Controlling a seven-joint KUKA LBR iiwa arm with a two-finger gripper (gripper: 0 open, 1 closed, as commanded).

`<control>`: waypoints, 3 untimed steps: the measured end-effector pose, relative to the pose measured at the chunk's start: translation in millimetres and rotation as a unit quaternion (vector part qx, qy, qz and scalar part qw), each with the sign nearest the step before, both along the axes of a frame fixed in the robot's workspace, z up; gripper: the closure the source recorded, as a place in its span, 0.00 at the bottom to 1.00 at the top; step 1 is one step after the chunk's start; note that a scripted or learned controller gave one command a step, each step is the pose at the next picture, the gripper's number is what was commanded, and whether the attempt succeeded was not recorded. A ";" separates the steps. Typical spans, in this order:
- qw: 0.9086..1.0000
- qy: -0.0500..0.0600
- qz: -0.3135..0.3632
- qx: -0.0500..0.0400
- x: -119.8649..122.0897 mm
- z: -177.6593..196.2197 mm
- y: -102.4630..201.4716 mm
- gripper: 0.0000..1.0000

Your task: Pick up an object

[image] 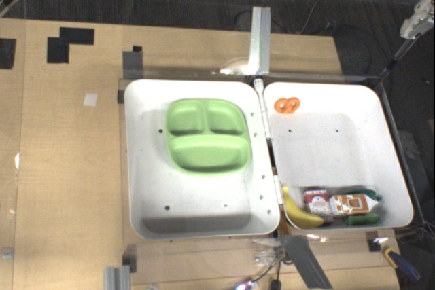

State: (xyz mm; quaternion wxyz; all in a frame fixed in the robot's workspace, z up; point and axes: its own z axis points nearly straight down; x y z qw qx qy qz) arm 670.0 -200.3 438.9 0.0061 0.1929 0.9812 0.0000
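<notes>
At the frame's upper right the claw (417, 18) hung off the bins, its state untellable, so picking the banana (299, 211) from the right bin's (326, 139) lower edge awaited an approach.

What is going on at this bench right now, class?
Nothing is being handled at this moment. Two white bins sit side by side. The left bin holds a green divided plate. In the right bin an orange pretzel lies near the far corner, while a banana, small packets and something green crowd the near edge.
</notes>
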 end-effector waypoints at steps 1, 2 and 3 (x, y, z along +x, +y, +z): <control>1.000 0.002 -0.019 0.001 -39.4 -160.3 2.7 1.00; 1.000 0.000 0.018 -0.001 -32.3 -54.0 -4.2 1.00; 0.998 0.001 0.064 0.000 -86.4 -133.4 -5.1 1.00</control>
